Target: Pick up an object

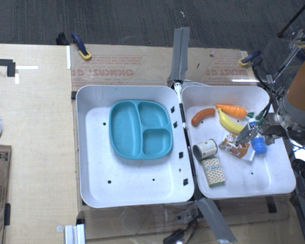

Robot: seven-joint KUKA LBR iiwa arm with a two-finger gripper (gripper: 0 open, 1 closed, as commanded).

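Camera view: cardboard (pixel 142 67) under bins, reversed print "CHICMOZ1 GP".

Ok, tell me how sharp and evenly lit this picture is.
Camera view: even, soft light, faint shadows inside the shallow white left bin; the teal divided plastic plate is crisp; the pincer is small among clutter and hard to resolve.

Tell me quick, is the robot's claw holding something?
Gripper: cannot be told; it sits low over the toys in the right bin.
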